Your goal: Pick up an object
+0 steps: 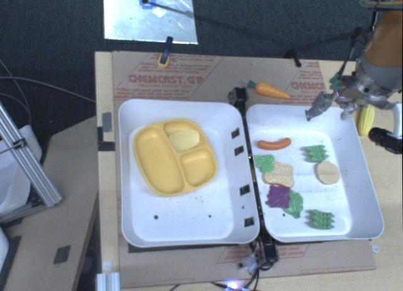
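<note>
My gripper (330, 111) hangs over the far rim of the right bin (365, 176), open, its two dark fingers spread with nothing between them. Inside that bin lie several toy foods: a red sausage (274, 143), a slice of bread (279, 174), a round beige piece (327, 172), a purple bunch (276, 195) and green leafy pieces (315, 152) (321, 219). The nearest item, the upper green piece, sits below the gripper and a little toward the front.
The left bin (145, 220) bears a yellow divided tray (165, 170) with a pale piece (183, 139) in one compartment. A carrot (269, 90) lies on the cardboard behind the bins. A yellow corn cob (364, 119) sits just right of the gripper, outside the bin.
</note>
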Robot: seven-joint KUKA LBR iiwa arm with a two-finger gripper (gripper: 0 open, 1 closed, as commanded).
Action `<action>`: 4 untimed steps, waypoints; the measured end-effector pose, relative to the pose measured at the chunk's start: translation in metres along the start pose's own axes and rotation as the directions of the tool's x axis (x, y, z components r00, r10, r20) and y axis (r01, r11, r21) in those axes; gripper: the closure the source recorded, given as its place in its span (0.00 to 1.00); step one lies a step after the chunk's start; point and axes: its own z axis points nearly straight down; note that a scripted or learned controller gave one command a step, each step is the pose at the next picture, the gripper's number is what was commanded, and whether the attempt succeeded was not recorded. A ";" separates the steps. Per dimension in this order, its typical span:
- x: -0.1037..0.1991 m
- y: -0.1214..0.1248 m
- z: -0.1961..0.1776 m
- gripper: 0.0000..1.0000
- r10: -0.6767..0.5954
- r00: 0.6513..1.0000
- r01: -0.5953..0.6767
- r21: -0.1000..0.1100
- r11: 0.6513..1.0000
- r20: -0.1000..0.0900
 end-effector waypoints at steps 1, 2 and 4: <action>-0.012 -0.021 0.134 0.00 -0.001 1.000 0.001 -0.007 1.000 0.002; -0.008 -0.074 0.148 0.00 0.003 1.000 -0.003 0.004 1.000 -0.001; 0.015 -0.149 0.126 0.00 0.000 1.000 0.000 0.002 1.000 -0.002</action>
